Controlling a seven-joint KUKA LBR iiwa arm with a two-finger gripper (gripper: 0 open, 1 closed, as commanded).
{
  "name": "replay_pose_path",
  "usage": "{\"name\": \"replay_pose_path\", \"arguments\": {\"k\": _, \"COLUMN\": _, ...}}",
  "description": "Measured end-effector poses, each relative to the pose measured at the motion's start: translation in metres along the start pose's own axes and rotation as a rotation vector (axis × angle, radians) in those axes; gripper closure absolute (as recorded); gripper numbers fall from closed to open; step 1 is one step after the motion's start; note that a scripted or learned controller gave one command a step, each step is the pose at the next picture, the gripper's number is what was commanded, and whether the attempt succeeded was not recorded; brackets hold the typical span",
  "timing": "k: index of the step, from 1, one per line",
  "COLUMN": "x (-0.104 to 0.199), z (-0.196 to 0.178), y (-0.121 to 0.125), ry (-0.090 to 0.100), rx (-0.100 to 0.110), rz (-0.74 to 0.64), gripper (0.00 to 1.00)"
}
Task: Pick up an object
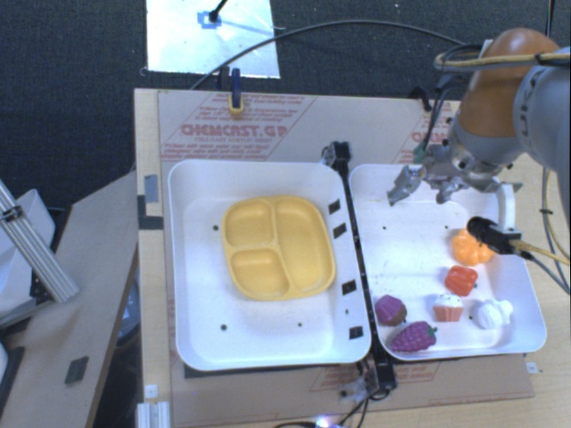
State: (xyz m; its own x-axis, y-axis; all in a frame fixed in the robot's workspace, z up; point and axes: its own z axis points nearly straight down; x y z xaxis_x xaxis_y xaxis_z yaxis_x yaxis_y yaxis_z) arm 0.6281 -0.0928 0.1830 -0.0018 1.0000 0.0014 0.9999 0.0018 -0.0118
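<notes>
Claw (pixel 426 185) spread and bare above right bin (pixel 393 239), approach step in hand; next calls for dropping onto orange toy (pixel 470 248) and pinching.

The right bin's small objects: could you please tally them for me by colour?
Purple: 2, a round piece and a grape bunch
Orange: 1
Red: 1
White: 1
Pink and white: 1, a cupcake
Total: 6
</notes>
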Motion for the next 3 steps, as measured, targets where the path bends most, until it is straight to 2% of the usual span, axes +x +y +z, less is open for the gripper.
{"name": "replay_pose_path", "arguments": {"k": 1, "x": 0.0, "z": -0.008, "y": 0.003, "ry": -0.001, "rx": -0.013, "rz": -0.002, "gripper": 0.0}}
{"name": "replay_pose_path", "arguments": {"k": 3, "x": 0.001, "z": 0.076, "y": 0.007, "ry": -0.001, "rx": -0.011, "rz": 0.0, "gripper": 0.0}}
